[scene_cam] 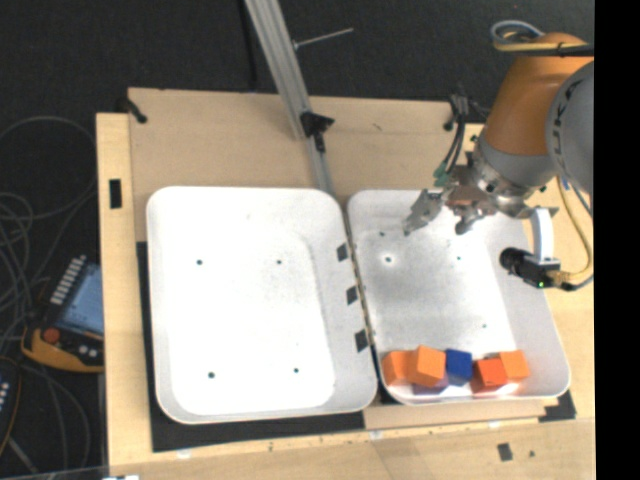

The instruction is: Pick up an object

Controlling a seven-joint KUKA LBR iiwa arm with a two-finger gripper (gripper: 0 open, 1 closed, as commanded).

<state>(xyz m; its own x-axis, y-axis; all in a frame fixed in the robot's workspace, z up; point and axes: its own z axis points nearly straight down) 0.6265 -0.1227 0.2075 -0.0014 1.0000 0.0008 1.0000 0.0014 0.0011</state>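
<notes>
The gripper [440, 218] hangs over the far part of the right bin [470, 288], at approx. 1 o'clock from the middle of the view. Its two fingers are spread wide, one pointing toward 8 o'clock and the other shorter one beside it, w/ nothing between them. The arm [525, 118] comes in from 2 o'clock, the orange band above the grey wrist.

The objects lie all together along the near wall of the right bin, at approx. 5 o'clock from the gripper and well apart from it. From left to right: an orange block [398, 365], a second orange block [430, 365] touching it and a bit higher, a blue block [458, 364], a red-orange block [489, 373], and one more orange block [514, 364]. Under the second orange block a small purple thing [428, 389] shows; I cannot tell what it is.

The left bin [245, 298] sits just beside the right one, at 9 o'clock from it, w/ small black clips [352, 295] between the two. Both rest on the bench [220, 138]. A grey metal rail [285, 63] runs slanted from 12 o'clock down to the bins. At 8 o'clock, off the bench, lies a handheld pendant [70, 313] w/ cables [30, 208].
</notes>
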